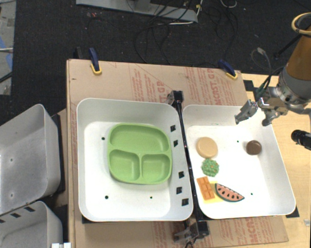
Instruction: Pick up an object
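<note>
My gripper (257,114) hangs open over the far right corner of the right bin (275,203), with nothing between its fingers. Below it in that bin lie a small brown round piece (254,147), a tan round cookie (207,147), a green broccoli piece (210,167), an orange waffle-like block (205,188) and a watermelon slice (228,193). The brown piece is nearest the gripper, a little toward the front of it.
The left bin (90,195) holds a green divided plate (140,153). A black divider (181,148) runs between the bins. Grey tubs (20,156) stand off the bench at the left. Clamps (95,62) hold the board's far edge.
</note>
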{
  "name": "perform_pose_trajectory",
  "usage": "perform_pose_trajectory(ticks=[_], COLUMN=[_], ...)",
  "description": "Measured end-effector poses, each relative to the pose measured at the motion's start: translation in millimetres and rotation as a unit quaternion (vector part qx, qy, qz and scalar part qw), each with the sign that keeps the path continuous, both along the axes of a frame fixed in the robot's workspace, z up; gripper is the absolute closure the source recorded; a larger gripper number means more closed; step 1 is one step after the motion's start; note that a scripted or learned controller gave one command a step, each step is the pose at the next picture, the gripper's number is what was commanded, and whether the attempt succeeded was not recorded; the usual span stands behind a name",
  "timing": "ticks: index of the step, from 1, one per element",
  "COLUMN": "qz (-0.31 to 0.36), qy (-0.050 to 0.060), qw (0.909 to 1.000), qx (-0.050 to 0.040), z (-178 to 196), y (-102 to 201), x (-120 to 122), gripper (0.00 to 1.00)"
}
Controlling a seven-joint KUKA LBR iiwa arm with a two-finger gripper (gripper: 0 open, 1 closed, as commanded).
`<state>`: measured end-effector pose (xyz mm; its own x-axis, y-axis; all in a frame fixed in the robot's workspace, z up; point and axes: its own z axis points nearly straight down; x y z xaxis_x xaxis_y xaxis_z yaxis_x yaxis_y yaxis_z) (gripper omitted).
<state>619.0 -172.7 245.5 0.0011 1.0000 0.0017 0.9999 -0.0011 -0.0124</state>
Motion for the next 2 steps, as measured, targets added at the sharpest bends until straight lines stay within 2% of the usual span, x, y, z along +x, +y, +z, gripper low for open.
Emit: perform_pose_trajectory(ticks=[1, 2], qz=[0.001, 0.000], qy=[-0.006, -0.003], qw=[1.0000, 1.0000], qx=[-0.0013, -0.0004], z=[7, -52], y=[0, 5], x=[2, -7], gripper=[0.00, 0.00])
